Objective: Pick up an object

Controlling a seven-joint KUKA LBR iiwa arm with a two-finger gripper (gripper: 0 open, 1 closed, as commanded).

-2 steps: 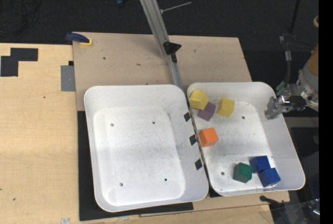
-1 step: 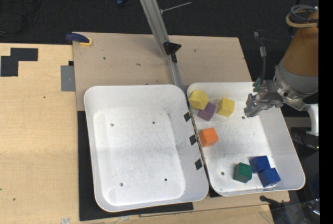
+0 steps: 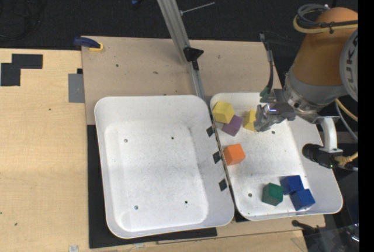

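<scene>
The right bin (image 3: 327, 186) holds several blocks. A yellow block (image 3: 222, 111) and a purple block (image 3: 233, 125) touch near its back left. An orange block (image 3: 234, 154) lies by the left wall. A green block (image 3: 272, 194) and two blue blocks (image 3: 297, 191) sit at the front. My gripper (image 3: 266, 119) hangs low over the back of this bin, right next to a second yellow block (image 3: 250, 120) that its fingers partly hide. Nothing is lifted.
The left bin (image 3: 117, 110) lies beside the right one, joined by black clips along the shared wall. A slanted aluminium rail (image 3: 172, 14) rises behind the bins. The grey and orange arm (image 3: 324, 64) covers the right bin's back right corner.
</scene>
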